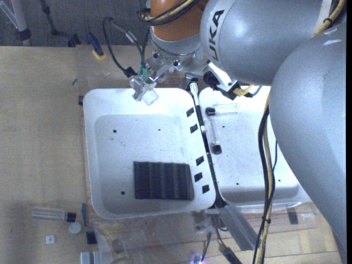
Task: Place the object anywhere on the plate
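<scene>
My gripper sits over left bin top rim, can't tell its state; dark ridged plate well below it; right bin beside

You have two white bins on a pale tan bench. Well below the jaws lies a black ribbed plate. The arm is grey, banded orange.

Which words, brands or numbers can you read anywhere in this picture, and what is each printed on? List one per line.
"KUKA": black letters running up the grey arm, just below its orange band.
Nothing else is readable: the white bins, the dark ribbed plate and the small parts on the bench bear no legible text.
</scene>
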Controlling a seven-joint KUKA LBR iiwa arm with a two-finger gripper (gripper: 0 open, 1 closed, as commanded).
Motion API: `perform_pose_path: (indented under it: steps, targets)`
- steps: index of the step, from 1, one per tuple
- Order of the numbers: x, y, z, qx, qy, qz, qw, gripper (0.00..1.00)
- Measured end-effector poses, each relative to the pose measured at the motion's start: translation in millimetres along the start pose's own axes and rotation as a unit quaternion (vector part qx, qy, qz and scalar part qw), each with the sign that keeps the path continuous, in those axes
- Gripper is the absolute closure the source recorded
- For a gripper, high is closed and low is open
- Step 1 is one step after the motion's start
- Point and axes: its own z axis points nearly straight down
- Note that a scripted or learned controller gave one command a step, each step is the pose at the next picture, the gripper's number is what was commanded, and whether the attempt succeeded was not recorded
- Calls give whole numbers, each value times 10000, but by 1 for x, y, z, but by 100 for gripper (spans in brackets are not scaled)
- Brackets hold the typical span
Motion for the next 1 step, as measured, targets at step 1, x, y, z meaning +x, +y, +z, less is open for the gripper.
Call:
perform_pose_path:
  steps: [1]
  targets:
    - [2,-40,42,45,19,1329,9911,100]
